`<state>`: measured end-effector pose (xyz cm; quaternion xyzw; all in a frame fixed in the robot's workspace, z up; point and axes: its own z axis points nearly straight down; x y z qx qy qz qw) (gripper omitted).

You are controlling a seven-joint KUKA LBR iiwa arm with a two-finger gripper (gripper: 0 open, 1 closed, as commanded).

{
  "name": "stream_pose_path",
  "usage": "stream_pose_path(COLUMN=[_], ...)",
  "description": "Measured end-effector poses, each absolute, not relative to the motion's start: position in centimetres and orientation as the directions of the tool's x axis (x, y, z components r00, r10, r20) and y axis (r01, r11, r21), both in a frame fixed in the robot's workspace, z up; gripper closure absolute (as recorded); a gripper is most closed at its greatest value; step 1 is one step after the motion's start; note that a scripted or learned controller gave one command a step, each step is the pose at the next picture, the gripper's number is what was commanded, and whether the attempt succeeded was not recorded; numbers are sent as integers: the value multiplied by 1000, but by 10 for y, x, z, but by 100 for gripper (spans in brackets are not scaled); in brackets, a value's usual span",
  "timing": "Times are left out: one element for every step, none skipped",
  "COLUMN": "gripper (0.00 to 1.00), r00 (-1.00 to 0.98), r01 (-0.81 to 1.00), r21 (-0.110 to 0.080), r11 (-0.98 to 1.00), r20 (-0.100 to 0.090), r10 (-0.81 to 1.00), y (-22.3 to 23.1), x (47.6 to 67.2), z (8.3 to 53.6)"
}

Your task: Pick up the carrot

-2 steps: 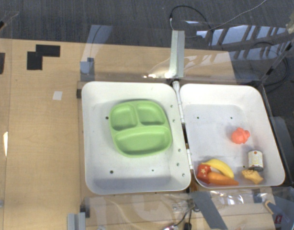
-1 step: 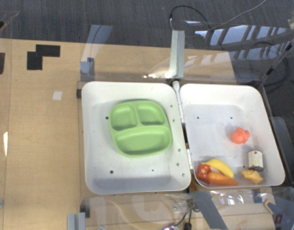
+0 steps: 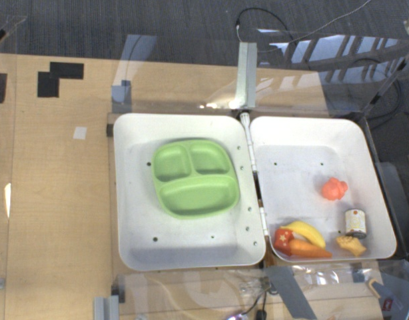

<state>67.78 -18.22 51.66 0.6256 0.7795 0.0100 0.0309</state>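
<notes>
Carrot in right bin near corner, touching banana; hand state: cannot tell.

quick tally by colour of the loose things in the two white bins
green: 1, the green divided plastic plate
orange: 2, the long orange carrot and the round orange fruit
yellow: 1, the curved yellow banana
red: 1, the small red item
white: 1, the small white can
tan: 1, the tan lumpy piece
total: 7
</notes>
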Motion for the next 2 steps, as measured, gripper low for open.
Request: stream_pose_path(gripper=[100, 100], r00=[-221, -27], r01=[973, 1000], r21=[63, 4], r11=[224, 27], r20=[-41, -1], r10=[974, 1000], y=[-180, -135], x=[679, 662], z=[530, 435])
